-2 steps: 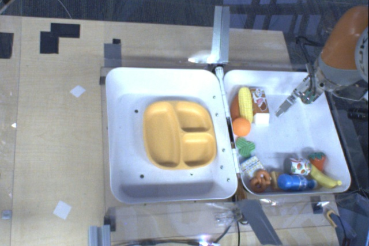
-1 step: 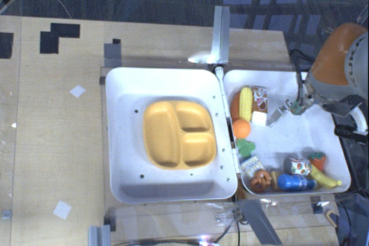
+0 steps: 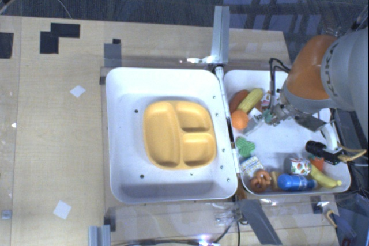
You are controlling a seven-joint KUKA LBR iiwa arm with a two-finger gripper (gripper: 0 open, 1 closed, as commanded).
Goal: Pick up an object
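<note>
We have the gripper (image 3: pixel 268 116) low in the right bin (image 3: pixel 286 150), just beside the orange ball (image 3: pixel 239 120) and yellow corn (image 3: pixel 250 99). We should centre over one piece before closing.

1. Even, fairly bright overhead light; colours read clearly.
2. Soft grey shadow pools along the near inner wall of the left shallow white plastic bin (image 3: pixel 124 141).
3. Small glare spots glint on the upright silver metal bracket (image 3: pixel 221 31).
4. Slight overall softness; fine detail blurs.
</note>
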